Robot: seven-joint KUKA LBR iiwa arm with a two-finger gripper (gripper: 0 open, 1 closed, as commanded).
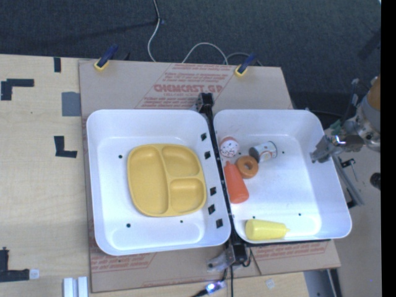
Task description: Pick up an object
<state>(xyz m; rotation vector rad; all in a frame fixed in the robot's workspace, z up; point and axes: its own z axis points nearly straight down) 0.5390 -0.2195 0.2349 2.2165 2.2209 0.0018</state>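
The right bin (pixel 309 184) holds several small things: an orange carrot-shaped piece (pixel 236 184) along its left wall, a brown doughnut ring (pixel 247 166), a white round piece with red dots (pixel 229 146), a small grey and white cylinder (pixel 265 151), and a yellow lemon-like piece (pixel 266 229) at the front edge. My gripper (pixel 325 147) hovers at the right rim of this bin, apart from all of them, with nothing seen between its fingers.
The left bin (pixel 108 166) holds a yellow divided plate (pixel 166 179). Both bins rest on a cardboard sheet (pixel 179 88) held by yellow-blue clamps (pixel 105 58). A black divider with clips (pixel 213 166) runs between the bins.
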